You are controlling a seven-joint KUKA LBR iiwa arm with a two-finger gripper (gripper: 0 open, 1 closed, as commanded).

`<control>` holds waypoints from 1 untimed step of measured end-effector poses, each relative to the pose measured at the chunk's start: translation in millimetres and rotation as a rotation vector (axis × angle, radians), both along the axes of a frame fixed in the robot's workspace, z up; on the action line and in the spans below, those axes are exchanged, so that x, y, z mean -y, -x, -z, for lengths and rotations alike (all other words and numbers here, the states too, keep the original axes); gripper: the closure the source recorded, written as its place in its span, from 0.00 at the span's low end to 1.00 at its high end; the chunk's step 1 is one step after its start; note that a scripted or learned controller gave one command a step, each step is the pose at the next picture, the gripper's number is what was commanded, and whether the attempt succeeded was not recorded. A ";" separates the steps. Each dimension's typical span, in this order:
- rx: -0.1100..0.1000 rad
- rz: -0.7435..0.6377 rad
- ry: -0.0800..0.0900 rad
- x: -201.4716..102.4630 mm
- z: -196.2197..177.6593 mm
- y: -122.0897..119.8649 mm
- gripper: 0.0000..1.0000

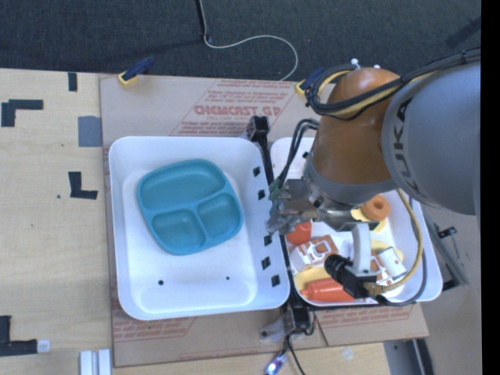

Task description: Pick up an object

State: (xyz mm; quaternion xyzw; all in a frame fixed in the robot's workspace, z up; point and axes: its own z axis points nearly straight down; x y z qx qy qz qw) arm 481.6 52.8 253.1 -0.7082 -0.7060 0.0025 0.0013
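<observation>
Since the arm reaches in from the right, your gripper [291, 213] sits low at the right bin's [423, 287] left edge, over the toy food pile. Can't tell its state; the wrist hides it. Nearest candidates: red piece [300, 232] just below it, carrot-like piece [328, 291] further below, orange ring [378, 208] to its right. Blue plate [189, 206] sits alone in the left bin [129, 209], well left of it.
</observation>
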 end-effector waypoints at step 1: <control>0.015 0.000 0.000 55.4 -107.4 -2.7 1.00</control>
